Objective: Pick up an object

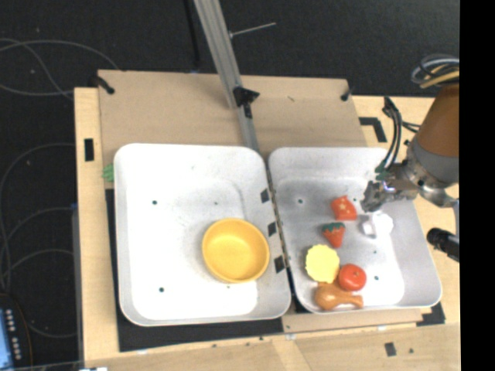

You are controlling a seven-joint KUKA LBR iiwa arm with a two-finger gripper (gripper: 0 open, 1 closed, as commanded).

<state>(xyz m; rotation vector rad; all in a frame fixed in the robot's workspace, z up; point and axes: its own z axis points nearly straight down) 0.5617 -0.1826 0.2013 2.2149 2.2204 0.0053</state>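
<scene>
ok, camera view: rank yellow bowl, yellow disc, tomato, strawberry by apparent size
1. yellow bowl, clearly largest
2. yellow disc
3. tomato
4. strawberry

Tomato and strawberry look close; that order is unsure.

Right bin [402, 284]: red wedge [344, 208], strawberry [334, 233], yellow disc [322, 263], tomato [352, 277], tan drumstick [336, 297] near front edge. Left bin [155, 184]: yellow bowl [235, 250], upright.
</scene>
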